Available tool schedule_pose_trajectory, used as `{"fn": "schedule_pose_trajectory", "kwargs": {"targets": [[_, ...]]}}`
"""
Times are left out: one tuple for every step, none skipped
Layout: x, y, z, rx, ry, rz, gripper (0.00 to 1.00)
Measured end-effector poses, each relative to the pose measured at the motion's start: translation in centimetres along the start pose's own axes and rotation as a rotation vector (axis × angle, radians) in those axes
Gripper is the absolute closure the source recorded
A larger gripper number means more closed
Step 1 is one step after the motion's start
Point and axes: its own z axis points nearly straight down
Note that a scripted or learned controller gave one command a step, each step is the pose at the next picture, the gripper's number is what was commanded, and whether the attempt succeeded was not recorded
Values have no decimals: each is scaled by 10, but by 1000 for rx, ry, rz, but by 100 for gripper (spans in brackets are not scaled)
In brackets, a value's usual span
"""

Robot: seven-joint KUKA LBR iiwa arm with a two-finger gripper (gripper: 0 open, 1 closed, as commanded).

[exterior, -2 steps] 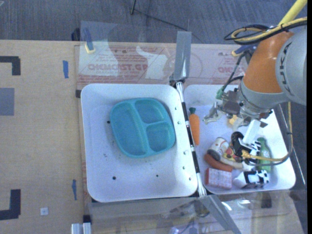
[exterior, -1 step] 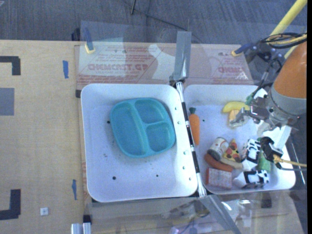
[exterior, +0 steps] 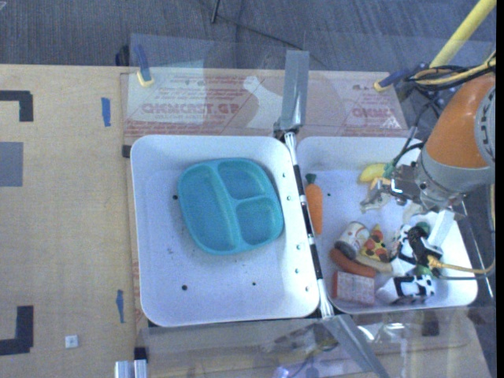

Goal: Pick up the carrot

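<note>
The carrot (exterior: 314,204), orange with a green top, lies lengthwise against the left wall of the right bin (exterior: 339,160), its green end pointing to the back. My gripper (exterior: 381,193) hangs over the middle of the right bin, to the right of the carrot and apart from it. It sits just below a yellow toy (exterior: 372,172). Nothing shows in its grasp.
A teal divided plate (exterior: 230,205) lies in the left bin (exterior: 157,235). The front of the right bin holds a small can (exterior: 350,235), a pizza slice (exterior: 379,246), a sausage (exterior: 353,263), a red box (exterior: 354,288) and a black-and-white toy (exterior: 414,285).
</note>
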Motion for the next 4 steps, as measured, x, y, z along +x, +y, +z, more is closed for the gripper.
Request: {"fn": "schedule_pose_trajectory", "kwargs": {"targets": [[-40, 55, 35, 2, 1, 46, 0], [-39, 56, 24, 1, -2, 42, 100], [-10, 97, -56, 0, -1, 288, 100], [-13, 70, -51, 7, -1, 547, 100]]}}
